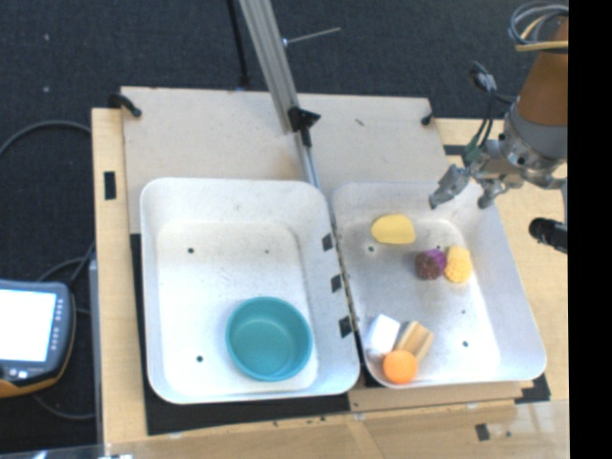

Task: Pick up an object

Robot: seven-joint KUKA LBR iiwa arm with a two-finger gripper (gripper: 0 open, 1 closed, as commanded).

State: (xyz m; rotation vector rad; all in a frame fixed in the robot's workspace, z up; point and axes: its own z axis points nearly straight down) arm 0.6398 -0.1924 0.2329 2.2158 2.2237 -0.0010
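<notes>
The tool (469, 191) hangs at about 2 o'clock of the view, over the far right corner of the right bin (507, 299). Its two fingers are spread apart and nothing is between them, so it is released and carries no object.

I think several things can go wrong from here. The nearest object, a yellow lump (393, 229), lies at about 8 o'clock from the tool and looks smooth and rounded; if the fingers close off its centre, it may squeeze out sideways. The purple piece (431, 264) and the small yellow piece (459, 266) touch each other, at about 6 o'clock from the tool. A descent there may push one against the other, or close on both and lose them when lifting. At the near edge of this bin, a white block (383, 332), a tan block (415, 338) and an orange ball (401, 367) sit crowded against the wall. There a finger may hit the rim, and the ball can roll away.

The left bin (172, 256) holds one thing, a teal bowl (270, 338), at about 5 o'clock inside it, well apart from the tool. Its wide rim is probably hard to grip.

Both bins stand side by side on the table (210, 132).
</notes>
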